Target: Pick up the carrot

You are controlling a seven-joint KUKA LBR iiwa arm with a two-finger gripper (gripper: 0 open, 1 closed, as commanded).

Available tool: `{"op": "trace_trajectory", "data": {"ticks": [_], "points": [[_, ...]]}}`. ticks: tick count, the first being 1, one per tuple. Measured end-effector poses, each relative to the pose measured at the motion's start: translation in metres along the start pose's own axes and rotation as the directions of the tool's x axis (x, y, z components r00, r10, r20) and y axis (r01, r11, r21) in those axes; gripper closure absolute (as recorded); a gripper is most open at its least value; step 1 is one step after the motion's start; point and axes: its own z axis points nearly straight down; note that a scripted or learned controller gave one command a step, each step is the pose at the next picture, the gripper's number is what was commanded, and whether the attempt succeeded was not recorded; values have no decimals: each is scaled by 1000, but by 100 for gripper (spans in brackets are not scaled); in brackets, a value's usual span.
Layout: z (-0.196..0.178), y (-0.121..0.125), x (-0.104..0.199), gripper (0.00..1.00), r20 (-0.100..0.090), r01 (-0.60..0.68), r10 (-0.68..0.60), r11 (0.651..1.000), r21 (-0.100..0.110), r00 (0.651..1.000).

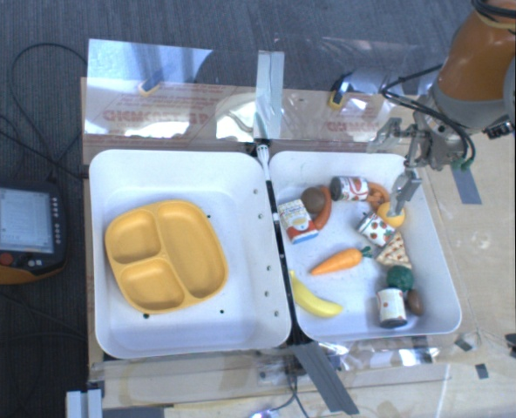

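The carrot [338, 260] is orange with a short green tip and lies flat in the middle of the right bin [441, 259], its thick end pointing left. My gripper [403, 192] hangs over the bin's upper right part, above and to the right of the carrot and well apart from it. It points down over a small yellow and orange toy [387, 205]. Nothing is visibly held in it.
Around the carrot lie a banana [315, 300], a small carton [296, 220], a brown sausage-like toy [318, 202], a can [352, 188], a spotted cube [376, 229], a cracker [395, 251], a green toy [400, 278] and a white cup [390, 307]. The left bin [241, 172] holds a yellow divided plate [164, 255].
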Motion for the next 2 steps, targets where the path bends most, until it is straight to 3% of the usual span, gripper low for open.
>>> {"op": "trace_trajectory", "data": {"ticks": [1,2], "points": [[114,7,89,0,3,58,-58,998,0,998],[119,78,142,0,9,-244,244,970,-3,970]]}}
